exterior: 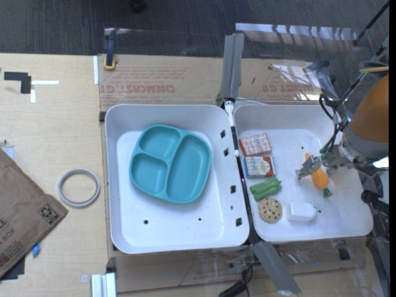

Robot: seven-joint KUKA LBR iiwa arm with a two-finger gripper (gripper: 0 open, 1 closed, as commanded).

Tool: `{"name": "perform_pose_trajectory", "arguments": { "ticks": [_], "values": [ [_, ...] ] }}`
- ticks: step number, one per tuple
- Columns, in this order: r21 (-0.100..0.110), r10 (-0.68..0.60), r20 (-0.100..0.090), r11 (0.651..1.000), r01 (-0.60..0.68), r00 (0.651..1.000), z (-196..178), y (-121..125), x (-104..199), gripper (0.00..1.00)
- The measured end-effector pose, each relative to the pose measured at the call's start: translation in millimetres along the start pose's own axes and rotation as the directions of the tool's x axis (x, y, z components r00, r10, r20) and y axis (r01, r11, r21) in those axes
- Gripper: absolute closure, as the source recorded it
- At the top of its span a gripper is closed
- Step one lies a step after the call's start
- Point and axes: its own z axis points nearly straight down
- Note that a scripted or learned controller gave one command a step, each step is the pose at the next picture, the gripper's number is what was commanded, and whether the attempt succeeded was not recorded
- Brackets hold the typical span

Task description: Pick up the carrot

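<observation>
Far to the left of my pincer, on the bare wooden bench, lies a brown cardboard piece (21, 212), and just right of it a grey tape ring (79, 187) lying flat.

Nearer, yet well left of my pincer, sits the left white bin (117, 184). It holds a teal divided plate (171, 164) with three compartments, resting flat at the bin's middle.

A grey divider (232, 60) rises between the two bins at their far edge.

The right white bin (346, 228) is the one I work in. At its left side, still left of my pincer, a column of items runs from far to near: a red-and-white packet (255, 144), a second small packet (259, 166) touching its near edge, a green bean pod (265, 187), and a round cookie (270, 210). Just right of the cookie, and on the near side of my pincer, lies a white block (301, 212).

My pincer (308, 167) is low in the right bin, reaching in from the right. Its metal fingers point left, and the carrot (320, 178) lies directly against them on their right, near side, orange body with a green end toward the bin's near right. Whether my pincer is spread or pressed together I cannot tell; whether the carrot sits between the fingers or only beside them I cannot tell either.

Right of the pincer is my wrist, with the orange band (374, 113) above it.
</observation>
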Motion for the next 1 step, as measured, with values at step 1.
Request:
{"name": "perform_pose_trajectory", "arguments": {
  "ticks": [1],
  "values": [
    [-0.001,0.003,0.0,1.0,-0.003,1.0,-9.1,0.0,-0.8,1.0]
  ]
}}
